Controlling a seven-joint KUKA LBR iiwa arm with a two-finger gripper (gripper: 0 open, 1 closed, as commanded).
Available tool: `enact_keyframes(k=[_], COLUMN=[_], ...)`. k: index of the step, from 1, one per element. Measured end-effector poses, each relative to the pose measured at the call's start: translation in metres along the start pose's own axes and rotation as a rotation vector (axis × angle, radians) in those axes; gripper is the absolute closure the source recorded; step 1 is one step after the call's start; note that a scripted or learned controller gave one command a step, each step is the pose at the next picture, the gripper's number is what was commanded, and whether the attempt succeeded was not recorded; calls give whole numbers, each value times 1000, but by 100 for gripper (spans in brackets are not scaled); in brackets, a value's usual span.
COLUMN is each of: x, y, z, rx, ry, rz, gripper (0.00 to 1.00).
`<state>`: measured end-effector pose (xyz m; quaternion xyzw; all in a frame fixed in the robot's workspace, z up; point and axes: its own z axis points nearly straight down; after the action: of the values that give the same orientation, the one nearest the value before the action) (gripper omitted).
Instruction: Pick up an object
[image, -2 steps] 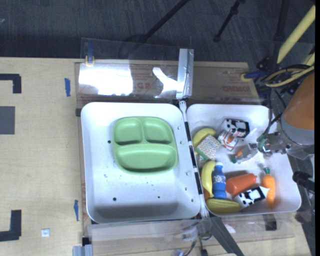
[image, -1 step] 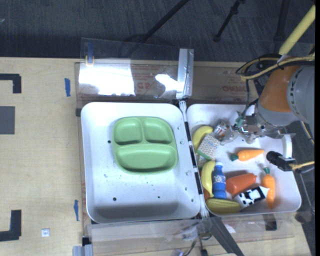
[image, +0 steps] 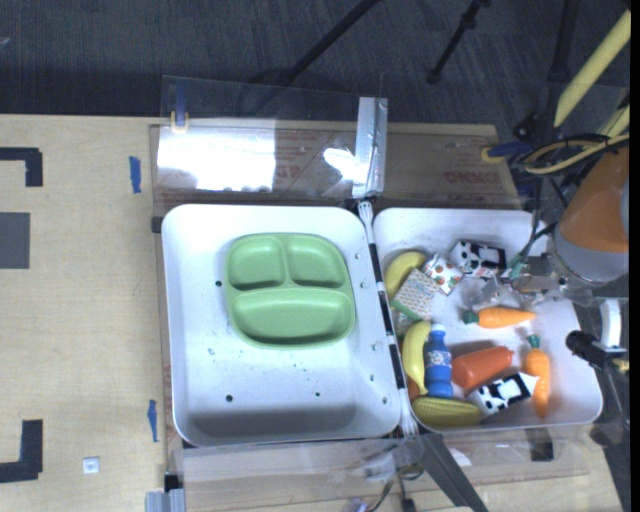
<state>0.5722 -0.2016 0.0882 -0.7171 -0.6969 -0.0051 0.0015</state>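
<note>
Beside the blue bottle (image: 437, 364) in the right bin (image: 580, 400), a light, stiff, slippery toy carrot (image: 505, 318) is seen, best pinched mid-body; how the fingers (image: 520, 283) are set cannot be told.

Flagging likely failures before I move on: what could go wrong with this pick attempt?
The right bin is crowded: the blue bottle, bananas and carrots lie touching, so a grasp may catch two or slip off. The end effector sits amid the clutter near the top carrot and could shove neighbours aside.
</note>
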Motion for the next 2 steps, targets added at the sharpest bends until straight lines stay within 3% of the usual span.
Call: enact_keyframes(k=[1, 2], x=[-9, -10], y=[-92, -85], z=[-62, -4], rx=[7, -3], ry=[-8, 7], rz=[46, 4], gripper=[0, 0])
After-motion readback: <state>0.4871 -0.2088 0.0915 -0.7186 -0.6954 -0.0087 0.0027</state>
